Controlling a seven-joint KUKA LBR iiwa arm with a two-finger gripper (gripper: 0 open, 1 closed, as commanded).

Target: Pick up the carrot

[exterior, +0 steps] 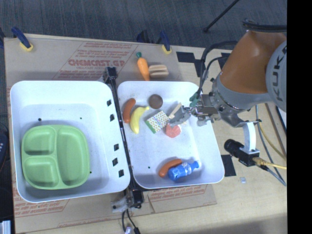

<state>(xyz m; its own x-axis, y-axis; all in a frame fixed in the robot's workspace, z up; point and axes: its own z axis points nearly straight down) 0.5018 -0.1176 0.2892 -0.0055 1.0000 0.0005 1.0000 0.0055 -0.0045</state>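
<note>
The carrot (143, 68) is a small orange toy with a green stub at its top, lying tilted on the brown cardboard just outside the far rim of the right bin (207, 145), touching or nearly touching a tan layered sandwich-like toy (158, 71) on its right. Bare cardboard lies open around its left and far sides, with a blue clamp (165, 41) near beyond it. The gripper (176, 114) reaches in from the right and sits low inside the right bin, well apart from the carrot, above a red-pink round piece (172, 130) and beside a green-and-yellow patterned block (157, 122); whether its claw is spread or closed cannot be told from this angle. Also in that bin are a yellow banana (137, 119), a red-orange sausage (128, 109) by the left wall, a brown round disc (155, 101), and near the front rim an orange sausage-like piece (168, 167) touching a blue bottle (184, 170). The left bin (58, 101) holds a green divided plate (55, 156) in its near corner, with bare floor toward its far side.
</note>
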